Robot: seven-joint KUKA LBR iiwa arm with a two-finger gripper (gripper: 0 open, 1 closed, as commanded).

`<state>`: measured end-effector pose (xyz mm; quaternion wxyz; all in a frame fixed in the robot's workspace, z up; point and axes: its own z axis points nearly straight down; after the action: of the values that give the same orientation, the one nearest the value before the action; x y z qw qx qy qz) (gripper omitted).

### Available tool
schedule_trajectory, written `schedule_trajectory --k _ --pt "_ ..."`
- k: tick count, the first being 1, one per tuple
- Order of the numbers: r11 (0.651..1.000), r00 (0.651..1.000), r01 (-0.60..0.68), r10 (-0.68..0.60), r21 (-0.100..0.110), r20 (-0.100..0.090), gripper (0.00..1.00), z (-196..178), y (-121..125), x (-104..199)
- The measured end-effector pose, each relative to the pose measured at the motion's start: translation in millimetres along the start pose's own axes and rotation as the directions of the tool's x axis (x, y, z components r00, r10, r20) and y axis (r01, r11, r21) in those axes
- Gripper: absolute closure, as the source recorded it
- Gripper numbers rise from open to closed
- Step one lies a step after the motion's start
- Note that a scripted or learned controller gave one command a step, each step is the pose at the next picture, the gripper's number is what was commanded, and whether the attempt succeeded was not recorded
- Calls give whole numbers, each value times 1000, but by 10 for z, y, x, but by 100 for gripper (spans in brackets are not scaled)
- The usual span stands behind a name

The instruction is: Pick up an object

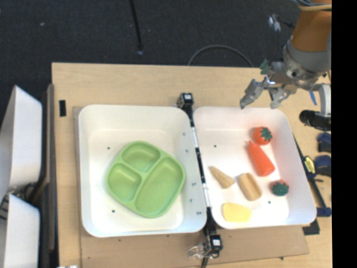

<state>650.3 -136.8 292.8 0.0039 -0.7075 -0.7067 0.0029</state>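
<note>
Nearest, a smooth yellow wedge [236,212] lies in the right bin [223,121] with a tan cylinder [249,186], cone [221,177], carrot [260,158] and tomato [261,134]. Rounded, glossy plastic could slip from the gripper [261,96], fingers spread and empty above the bin's far rim. A green divided plate [146,178] sits in the left bin [95,127].

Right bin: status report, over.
Tool open, above right bin's back edge, holding nothing. Tomato, carrot, other food pieces untouched in bin. Nothing in the way.
</note>
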Motion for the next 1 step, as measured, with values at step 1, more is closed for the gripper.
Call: schedule_trajectory --k 1 --pt "1000 1000 2 -2 -12 1 0 -74 16 3"
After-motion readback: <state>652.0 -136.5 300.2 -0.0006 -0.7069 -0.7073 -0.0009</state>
